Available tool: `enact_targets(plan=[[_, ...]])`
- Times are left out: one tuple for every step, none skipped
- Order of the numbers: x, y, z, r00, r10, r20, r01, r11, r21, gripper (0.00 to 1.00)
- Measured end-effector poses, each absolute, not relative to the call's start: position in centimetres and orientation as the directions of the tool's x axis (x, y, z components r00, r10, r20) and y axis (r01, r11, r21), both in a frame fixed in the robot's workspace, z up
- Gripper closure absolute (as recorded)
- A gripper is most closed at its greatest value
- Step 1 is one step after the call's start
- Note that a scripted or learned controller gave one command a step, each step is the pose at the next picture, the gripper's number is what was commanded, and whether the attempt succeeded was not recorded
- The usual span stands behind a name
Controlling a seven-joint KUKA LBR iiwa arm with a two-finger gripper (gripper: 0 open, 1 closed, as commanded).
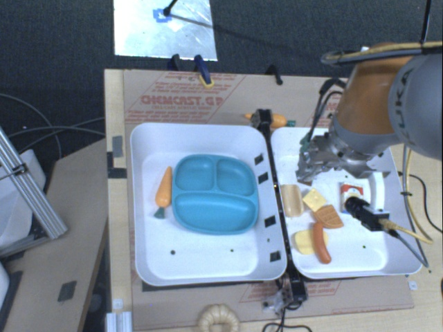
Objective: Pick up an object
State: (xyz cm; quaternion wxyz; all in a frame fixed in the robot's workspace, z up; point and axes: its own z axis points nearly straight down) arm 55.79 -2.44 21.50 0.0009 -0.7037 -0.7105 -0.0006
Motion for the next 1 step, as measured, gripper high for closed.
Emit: enact_targets(plan=[[54.47,-3.06,21.99,-0.002,1.0,0.0,1.0,0.002,0.0,1.0]])
